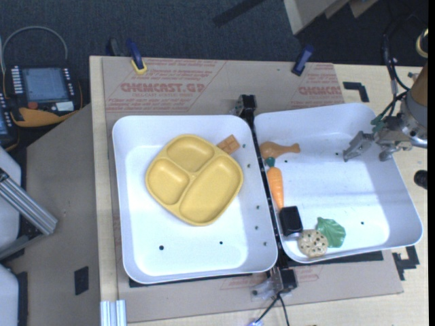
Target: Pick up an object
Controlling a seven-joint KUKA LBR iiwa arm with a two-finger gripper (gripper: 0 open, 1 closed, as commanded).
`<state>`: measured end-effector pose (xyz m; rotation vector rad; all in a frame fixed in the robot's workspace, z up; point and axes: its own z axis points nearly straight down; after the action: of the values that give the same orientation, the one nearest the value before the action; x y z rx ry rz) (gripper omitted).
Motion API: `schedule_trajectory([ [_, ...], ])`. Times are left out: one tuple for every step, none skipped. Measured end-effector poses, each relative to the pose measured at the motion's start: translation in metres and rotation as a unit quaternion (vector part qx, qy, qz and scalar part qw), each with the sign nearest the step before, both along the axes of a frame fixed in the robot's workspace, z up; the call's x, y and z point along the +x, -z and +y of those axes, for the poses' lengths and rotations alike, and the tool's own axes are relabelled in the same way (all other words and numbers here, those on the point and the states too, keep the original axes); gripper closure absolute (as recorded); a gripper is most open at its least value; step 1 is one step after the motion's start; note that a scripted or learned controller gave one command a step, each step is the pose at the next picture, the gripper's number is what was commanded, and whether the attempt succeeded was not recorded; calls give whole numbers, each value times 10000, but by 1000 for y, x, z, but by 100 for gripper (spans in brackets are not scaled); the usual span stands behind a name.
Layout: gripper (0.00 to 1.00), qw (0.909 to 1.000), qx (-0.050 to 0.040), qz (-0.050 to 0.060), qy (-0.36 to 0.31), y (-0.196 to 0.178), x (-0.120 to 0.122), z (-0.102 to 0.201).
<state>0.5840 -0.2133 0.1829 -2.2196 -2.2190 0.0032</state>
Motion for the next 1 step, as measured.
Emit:
schedule_trajectory([
  [0,10000,29,-1,-11,52,-7,-4],
])
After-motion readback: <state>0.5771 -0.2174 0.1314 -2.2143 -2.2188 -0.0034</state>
